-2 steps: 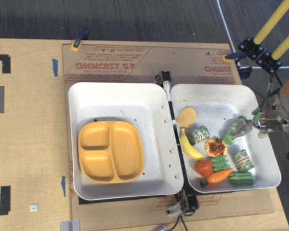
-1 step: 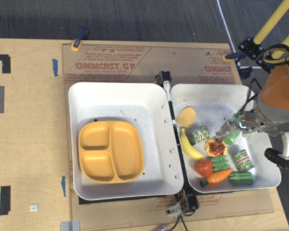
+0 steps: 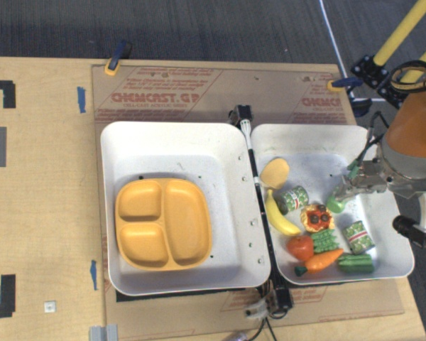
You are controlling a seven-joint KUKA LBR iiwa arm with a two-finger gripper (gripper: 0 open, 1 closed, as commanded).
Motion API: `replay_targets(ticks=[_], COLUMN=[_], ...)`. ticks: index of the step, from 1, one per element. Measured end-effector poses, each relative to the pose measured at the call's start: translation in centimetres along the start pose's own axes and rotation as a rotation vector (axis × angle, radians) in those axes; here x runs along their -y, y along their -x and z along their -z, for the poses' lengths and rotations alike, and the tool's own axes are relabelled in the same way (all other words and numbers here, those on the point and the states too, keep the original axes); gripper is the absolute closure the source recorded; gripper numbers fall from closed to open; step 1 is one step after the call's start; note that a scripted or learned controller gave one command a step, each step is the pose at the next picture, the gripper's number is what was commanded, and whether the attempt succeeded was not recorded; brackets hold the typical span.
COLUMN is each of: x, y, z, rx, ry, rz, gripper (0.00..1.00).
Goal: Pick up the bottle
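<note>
The bottle [image 3: 356, 234] lies on its side in the right bin [image 3: 305, 132], near that bin's right wall. It has a green and white label, and its green cap end [image 3: 335, 204] points up and to the left. My gripper [image 3: 353, 185] hangs low over the bin just above the cap end, under the grey wrist with the orange band [image 3: 412, 130]. The wrist hides how the gripper stands against the bottle, and I see nothing lifted off the bin floor.
Crowded beside the bottle are a green-labelled can [image 3: 291, 199], a banana [image 3: 278, 217], a tomato [image 3: 300, 247], a carrot [image 3: 319, 261], a dark green vegetable [image 3: 355, 263] and a yellow piece [image 3: 275, 171]. The left bin [image 3: 170, 137] holds a yellow divided plate [image 3: 163, 222].
</note>
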State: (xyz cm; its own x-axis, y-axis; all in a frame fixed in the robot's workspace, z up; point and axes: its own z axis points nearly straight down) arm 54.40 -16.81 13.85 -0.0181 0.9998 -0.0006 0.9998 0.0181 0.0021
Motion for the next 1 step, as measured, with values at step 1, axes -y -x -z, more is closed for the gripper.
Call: replay_targets(ticks=[1], x=[1.96], y=[-4.66], z=[-1.56], rx=[-0.002], ry=[-0.004], rz=[-0.034], gripper=[1.00])
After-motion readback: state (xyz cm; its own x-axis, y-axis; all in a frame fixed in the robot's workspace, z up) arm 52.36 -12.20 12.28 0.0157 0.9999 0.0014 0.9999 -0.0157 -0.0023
